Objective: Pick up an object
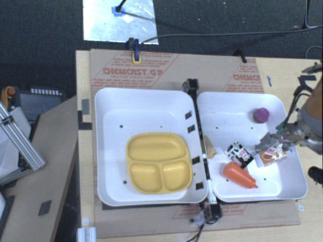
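The right bin (237, 110) holds several small objects: a purple ball (261, 115) at the back, a black-and-white spotted toy (239, 154) in the middle, an orange cone-shaped carrot (240, 175) at the front, and an orange-and-white packet (273, 156) to the right. My gripper (275, 141) reaches in from the right and hovers right over the packet's upper edge, partly covering it. Whether it touches the packet is unclear.
The left bin (113, 115) holds a yellow divided tray (157, 162). A small tan piece (210, 149) lies by the divider between the bins. Cardboard (171, 69) underlies both bins, with cables and a clamp behind.
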Available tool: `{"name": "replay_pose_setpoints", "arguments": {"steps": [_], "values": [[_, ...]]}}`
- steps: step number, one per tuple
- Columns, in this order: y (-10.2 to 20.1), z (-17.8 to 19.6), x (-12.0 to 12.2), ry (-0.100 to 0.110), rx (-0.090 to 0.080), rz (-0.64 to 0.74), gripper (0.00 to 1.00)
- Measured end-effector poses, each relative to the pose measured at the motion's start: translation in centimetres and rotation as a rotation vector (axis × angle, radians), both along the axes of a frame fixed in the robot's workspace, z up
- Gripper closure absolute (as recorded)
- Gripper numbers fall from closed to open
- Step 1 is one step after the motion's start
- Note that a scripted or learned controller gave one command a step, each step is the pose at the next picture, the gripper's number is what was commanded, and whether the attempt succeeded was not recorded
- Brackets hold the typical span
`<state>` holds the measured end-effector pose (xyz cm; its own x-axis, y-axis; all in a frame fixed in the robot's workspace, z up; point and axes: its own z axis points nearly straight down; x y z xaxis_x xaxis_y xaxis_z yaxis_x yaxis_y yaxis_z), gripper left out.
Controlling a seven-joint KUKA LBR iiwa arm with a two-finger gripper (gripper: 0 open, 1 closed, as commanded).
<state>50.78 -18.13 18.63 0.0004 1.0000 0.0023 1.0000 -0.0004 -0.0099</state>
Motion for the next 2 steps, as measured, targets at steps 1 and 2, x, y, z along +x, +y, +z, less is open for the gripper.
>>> {"name": "replay_pose_setpoints", "arguments": {"steps": [1,2], "values": [[0.0,0.5,0.3,-0.011,-0.003,0.003,0.00],[0.2,-5.5,0.2,-0.012,-0.002,0.003,0.00]]}}
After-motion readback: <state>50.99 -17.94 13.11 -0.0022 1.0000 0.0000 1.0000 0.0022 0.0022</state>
